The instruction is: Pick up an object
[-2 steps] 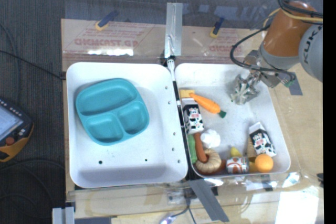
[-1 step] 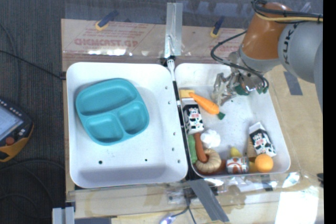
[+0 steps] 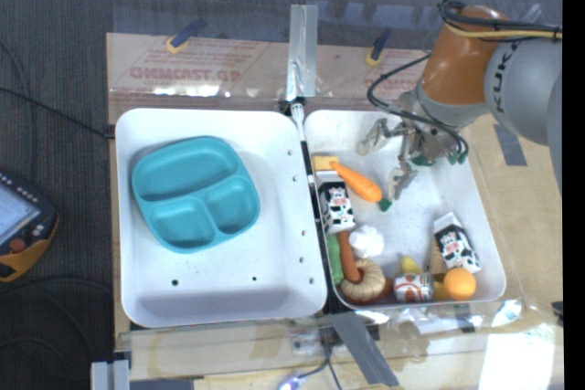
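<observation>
My gripper (image 3: 379, 171) hangs over the upper middle of the right bin (image 3: 483, 196), under the orange wrist band. Its fingers (image 3: 398, 180) are spread open with nothing between them. Just left of the lower fingertip lies an orange carrot (image 3: 358, 183), close to it but apart. A cow-print milk carton (image 3: 336, 207) lies below the carrot against the bin's left wall. Further toward the front are a white ball (image 3: 367, 242), a tan bagel (image 3: 364, 280), a second cow-print carton (image 3: 452, 244) and an orange (image 3: 460, 284).
The left bin (image 3: 128, 233) holds a teal divided plate (image 3: 194, 192). A small can (image 3: 413, 288), a red sausage (image 3: 350, 262) and a yellow block (image 3: 324, 163) crowd the right bin's left and front. Bare floor shows at that bin's upper right.
</observation>
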`<state>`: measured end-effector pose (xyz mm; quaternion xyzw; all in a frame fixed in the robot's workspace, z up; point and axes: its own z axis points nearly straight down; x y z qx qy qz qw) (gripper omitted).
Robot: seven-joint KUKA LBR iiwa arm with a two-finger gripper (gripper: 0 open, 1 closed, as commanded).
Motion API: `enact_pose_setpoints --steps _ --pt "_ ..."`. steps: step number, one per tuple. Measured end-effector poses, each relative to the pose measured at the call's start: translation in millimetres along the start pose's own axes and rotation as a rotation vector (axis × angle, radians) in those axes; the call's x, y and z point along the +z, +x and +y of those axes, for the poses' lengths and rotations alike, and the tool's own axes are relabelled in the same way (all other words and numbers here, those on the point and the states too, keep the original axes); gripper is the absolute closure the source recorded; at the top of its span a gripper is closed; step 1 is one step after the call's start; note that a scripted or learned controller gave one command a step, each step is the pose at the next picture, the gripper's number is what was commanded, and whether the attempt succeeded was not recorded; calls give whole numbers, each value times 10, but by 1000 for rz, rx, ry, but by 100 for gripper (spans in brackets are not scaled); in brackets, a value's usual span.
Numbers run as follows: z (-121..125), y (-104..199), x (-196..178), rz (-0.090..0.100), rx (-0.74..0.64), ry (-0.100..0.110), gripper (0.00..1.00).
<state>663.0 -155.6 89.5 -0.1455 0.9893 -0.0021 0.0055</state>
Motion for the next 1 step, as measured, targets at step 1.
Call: enact_pose_setpoints --steps 1 --pt "590 485 -18 1 -28 0 0"
